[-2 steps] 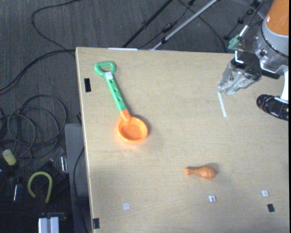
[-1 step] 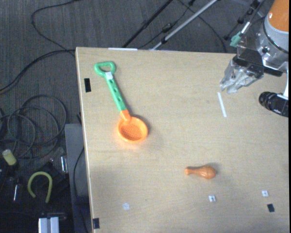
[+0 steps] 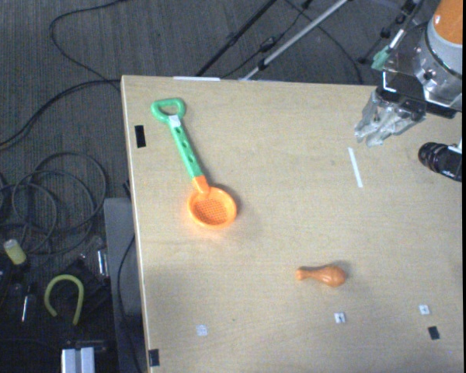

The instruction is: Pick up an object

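Lowest in the frame on the tabletop (image 3: 256, 130) lies a small orange balloon (image 3: 324, 275), pear-shaped, smooth and slightly glossy, with its narrow neck pointing left. It rests flat on the pale tan surface, which is matte, even and board-like, with a few small square markers near its lower edge.

Toward the left of the tabletop lies a plastic toy scoop (image 3: 194, 179). Its handle is green, straight and pierced with small holes, ending in a looped grip at the top. Its bowl is orange, round and perforated like a sieve. It lies at a slant, bowl toward the lower right, well apart from the balloon.

A thin white stick (image 3: 356, 167) lies near the upper right, just below the end effector (image 3: 380, 130).

At the upper right the end effector hangs over the tabletop, metallic grey with pale translucent fingertips. Whether it is open or closed cannot be told; nothing is seen between them.

Dark carpet with looped black cables (image 3: 46, 185) surrounds the tabletop.
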`<state>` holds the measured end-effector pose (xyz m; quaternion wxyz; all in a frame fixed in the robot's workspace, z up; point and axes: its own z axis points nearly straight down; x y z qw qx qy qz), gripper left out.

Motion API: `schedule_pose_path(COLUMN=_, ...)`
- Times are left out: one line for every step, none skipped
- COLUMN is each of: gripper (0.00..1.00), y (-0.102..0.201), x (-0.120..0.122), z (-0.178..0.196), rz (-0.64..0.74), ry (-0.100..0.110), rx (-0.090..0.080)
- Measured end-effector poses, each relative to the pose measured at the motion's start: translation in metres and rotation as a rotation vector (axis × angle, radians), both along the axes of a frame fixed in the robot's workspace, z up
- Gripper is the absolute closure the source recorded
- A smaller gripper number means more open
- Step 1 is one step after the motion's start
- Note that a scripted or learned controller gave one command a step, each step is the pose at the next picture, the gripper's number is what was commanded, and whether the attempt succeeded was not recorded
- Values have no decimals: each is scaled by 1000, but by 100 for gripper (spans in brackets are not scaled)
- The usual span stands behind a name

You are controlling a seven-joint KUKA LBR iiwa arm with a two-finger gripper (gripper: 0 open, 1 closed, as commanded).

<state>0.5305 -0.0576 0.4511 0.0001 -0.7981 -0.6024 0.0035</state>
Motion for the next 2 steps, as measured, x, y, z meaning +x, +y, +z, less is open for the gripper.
schedule_pose_path(gripper=100, y=0, x=1, z=9, rz=-1, ry=2, rx=-2)
schedule_pose_path(gripper=100, y=0, x=1, z=18, rz=-2, ry=4, rx=-4)
